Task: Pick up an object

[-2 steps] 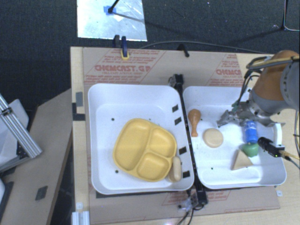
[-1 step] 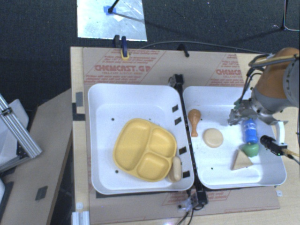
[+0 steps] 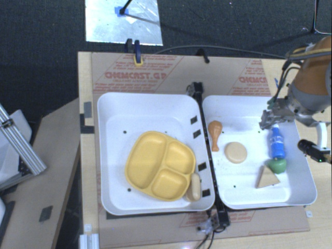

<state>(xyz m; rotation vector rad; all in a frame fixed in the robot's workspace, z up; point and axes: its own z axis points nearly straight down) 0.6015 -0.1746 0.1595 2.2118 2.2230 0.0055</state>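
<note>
Left bin [image 3: 111, 139] contains a yellow divided tray [image 3: 160, 165], a beige piece [image 3: 194, 187] touching its lower right edge. Right bin [image 3: 301, 191] contains a drumstick [image 3: 215, 134], round cookie [image 3: 236, 152], blue bottle [image 3: 277, 142], green item [image 3: 278, 165] and tan wedge [image 3: 267, 178]. Gripper [image 3: 272, 117] sits just above the bottle's top.

From my seat the arm [image 3: 314, 77] runs off the right edge, so I see no more than its wrist end. The gripper [image 3: 271, 117] is too small and dark for me to read. It covers the far end of the blue bottle [image 3: 277, 143]. A metal frame [image 3: 18, 144] is cut off at left.
</note>
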